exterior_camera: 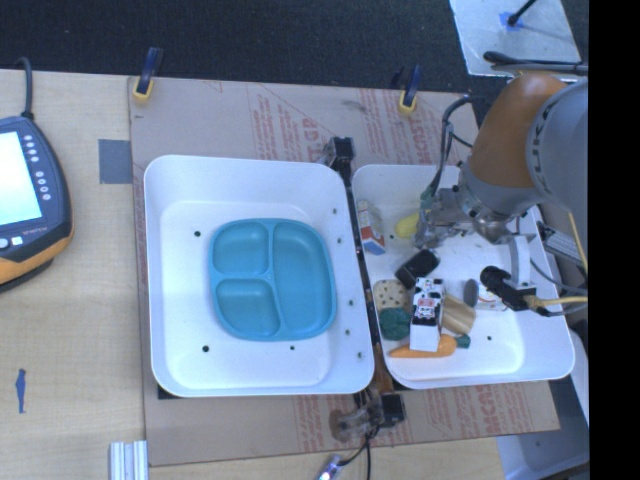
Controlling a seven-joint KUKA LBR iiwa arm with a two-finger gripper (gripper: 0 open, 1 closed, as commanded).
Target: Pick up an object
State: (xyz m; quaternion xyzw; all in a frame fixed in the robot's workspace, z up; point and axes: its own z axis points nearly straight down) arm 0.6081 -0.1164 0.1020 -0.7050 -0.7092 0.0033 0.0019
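My gripper (pixel 434 230) is low over the back of the right bin (pixel 500 368), hanging from the grey arm with the orange band. A yellow object (pixel 405 226) lies just to its left. A black oblong object (pixel 417 265) lies just in front of it. Further forward are a cow-patterned box (pixel 428 302), a tan cylinder (pixel 458 317), an orange carrot (pixel 425 350), a tan perforated block (pixel 387 293) and a dark green lump (pixel 393 321). A small white carton (pixel 370 230) leans by the bin's left wall. I see nothing between the gripper's tips.
The left bin (pixel 170 268) holds a blue divided plate (pixel 272 277). A teach pendant (pixel 25 193) lies at the bench's far left. Clamps (pixel 148 73) hold the cardboard sheet at its back edge.
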